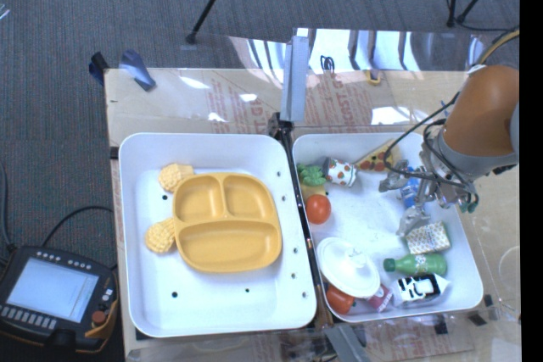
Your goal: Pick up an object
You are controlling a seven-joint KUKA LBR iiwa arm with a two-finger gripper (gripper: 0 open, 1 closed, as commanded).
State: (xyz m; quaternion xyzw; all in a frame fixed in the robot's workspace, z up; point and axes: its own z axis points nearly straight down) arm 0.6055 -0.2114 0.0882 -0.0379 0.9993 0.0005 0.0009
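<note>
From my remote seat, nearest the camera I see the teach pendant (53,294) on the floor at the lower left, its screen lit pale. On the bench, along the near wall of the right bin (472,271), lie a white lid-like dish (349,266), a red piece (338,299) tucked under its near edge, and a green bottle (415,264) on its side, just beside a black-and-white carton (420,287). A little farther in sits a patterned packet (427,237), and the gripper (417,220) hangs right over that packet's far edge; I cannot tell how it is set, nor whether it has anything. In the left bin (140,267) a yellow divided plate (227,221) rests near the middle, with two yellow corn-like pieces touching its left rim, one nearer (160,236) and one farther (175,175). Back in the right bin, a red tomato (318,208) lies by the dividing wall, then a green toy (311,175) and a spotted white cup (341,172) tipped on its side near the far wall. The arm's orange band (482,110) looms over the far right corner. Farthest off, a blue clamp (136,68) sits at the bench's far left corner.
</note>
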